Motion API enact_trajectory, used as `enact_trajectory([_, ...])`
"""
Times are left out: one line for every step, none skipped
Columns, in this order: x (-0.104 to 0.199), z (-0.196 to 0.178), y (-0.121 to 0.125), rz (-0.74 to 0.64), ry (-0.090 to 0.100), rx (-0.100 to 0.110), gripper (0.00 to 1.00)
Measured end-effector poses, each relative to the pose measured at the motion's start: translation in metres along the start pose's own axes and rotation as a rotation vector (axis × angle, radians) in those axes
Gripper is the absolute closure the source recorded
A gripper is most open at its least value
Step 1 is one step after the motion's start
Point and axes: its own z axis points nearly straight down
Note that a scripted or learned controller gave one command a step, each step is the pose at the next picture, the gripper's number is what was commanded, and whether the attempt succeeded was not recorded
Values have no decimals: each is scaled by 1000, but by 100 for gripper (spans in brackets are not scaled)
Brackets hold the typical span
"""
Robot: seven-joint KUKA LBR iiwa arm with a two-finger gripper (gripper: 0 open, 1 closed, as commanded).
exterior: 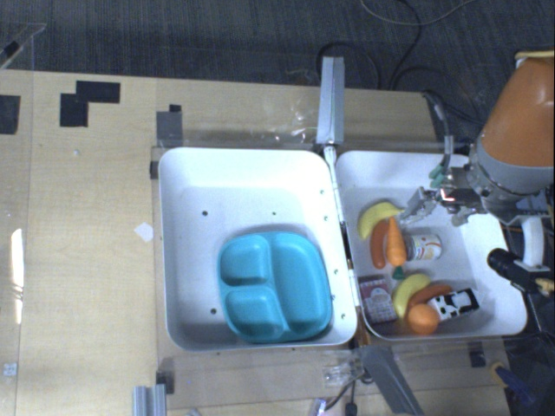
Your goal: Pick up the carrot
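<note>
No words or numbers are legible. The small can [424, 248] lying just beside the carrot [395, 243] has a label, and the packet [378, 302] below has print, both too blurred to read.

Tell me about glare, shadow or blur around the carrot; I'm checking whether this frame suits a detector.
Camera view: the small orange plastic carrot in the right shallow white bin is evenly lit but soft-edged, merging with the yellow banana; the blue divided plastic tray casts a soft shadow in the left white bin; the metal gripper looks blurry.
</note>
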Motion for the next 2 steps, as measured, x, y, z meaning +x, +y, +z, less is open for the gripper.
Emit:
enact_trajectory([-9,112,-30,148,0,2,0])
enact_trajectory([-21,165,-19,119,2,-8,0])
